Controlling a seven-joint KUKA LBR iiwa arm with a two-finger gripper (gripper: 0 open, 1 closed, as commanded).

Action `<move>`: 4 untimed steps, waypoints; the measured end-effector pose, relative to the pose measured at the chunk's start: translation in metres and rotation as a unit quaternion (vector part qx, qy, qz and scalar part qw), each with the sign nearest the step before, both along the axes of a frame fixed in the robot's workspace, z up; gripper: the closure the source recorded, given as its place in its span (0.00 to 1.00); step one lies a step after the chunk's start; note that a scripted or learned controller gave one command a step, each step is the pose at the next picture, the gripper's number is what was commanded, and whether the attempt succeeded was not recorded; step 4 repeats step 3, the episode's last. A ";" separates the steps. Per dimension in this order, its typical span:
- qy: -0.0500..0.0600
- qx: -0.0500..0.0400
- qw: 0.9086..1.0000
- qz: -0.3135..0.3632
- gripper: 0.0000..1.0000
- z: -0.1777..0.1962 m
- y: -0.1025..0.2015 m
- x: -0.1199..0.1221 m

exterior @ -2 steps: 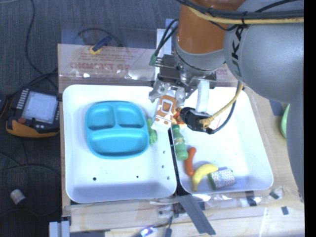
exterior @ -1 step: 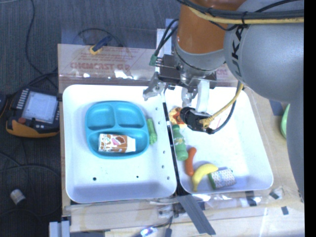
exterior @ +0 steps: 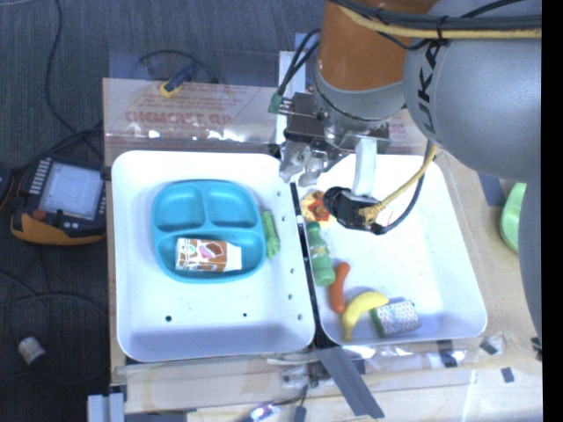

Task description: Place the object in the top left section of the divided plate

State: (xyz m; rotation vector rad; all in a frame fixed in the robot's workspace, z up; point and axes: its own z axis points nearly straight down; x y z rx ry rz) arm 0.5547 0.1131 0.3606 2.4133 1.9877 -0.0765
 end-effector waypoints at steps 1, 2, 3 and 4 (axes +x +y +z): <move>0.001 -0.003 1.000 0.000 1.00 0.008 -0.001 0.000; -0.012 0.020 1.000 -0.005 1.00 -0.046 0.020 -0.029; -0.009 0.019 1.000 -0.005 1.00 -0.038 0.020 -0.029; -0.009 0.019 1.000 -0.005 1.00 -0.038 0.020 -0.029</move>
